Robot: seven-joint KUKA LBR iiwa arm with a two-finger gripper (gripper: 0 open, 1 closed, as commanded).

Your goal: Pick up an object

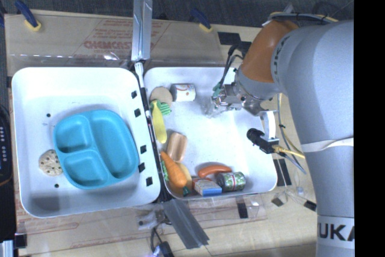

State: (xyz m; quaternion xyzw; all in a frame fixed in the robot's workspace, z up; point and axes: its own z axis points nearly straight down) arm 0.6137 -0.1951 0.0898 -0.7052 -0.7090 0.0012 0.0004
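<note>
I am hanging my gripper point(215, 102) over the upper part of the right bin point(240, 147), above bare white floor just right of the small white can point(183, 92), and I cannot tell how it is set. Along the bin's left and lower edges are lying a banana point(159, 122), a carrot point(175, 173), a sausage point(213, 170) and a green can point(231, 180), while the blue tray point(96, 147) and a cracker point(50, 162) are sitting in the left bin point(36, 201).
</note>
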